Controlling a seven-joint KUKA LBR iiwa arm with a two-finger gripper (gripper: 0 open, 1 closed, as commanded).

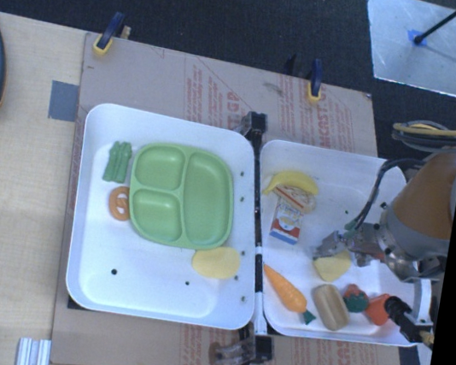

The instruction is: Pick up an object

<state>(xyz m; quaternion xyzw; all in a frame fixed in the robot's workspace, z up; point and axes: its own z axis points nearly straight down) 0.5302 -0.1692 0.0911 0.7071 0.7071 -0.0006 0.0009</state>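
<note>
Pale yellow toy wedge [332, 267], lying on the floor of the right bin [335, 165], near its middle and toward the arm's side. Gripper [334, 245] directly above and touching or almost touching the wedge's upper edge; its grip cannot be made out from this angle. Arm [425, 206], grey with an orange section, enters over the bin's right rim.

Other contents of right bin:
- Yellow banana [293, 181], upper middle.
- Small red, white and blue carton [288, 222], just below the banana, overlapping it slightly.
- Orange carrot [285, 289], lower left, lying slantwise beside the dividing rim.
- Tan bread-roll-shaped piece [330, 307], lower middle, below the wedge.
- Red and green vegetable pieces [354, 299], just right of the roll; exact type unclear.

Contents of left bin [147, 302]:
- Green three-compartment plate [182, 196], upper middle.
- Green ridged vegetable [117, 161], left of the plate, upright along its edge.
- Orange pretzel-like ring [120, 203], below the green vegetable, touching the plate's left side.
- Pale yellow rounded slice [215, 262], just beside the plate's lower right corner.

Both bins rest on a cardboard sheet [226, 90] held by two clamps [108, 34] on a wooden bench [4, 226].
</note>
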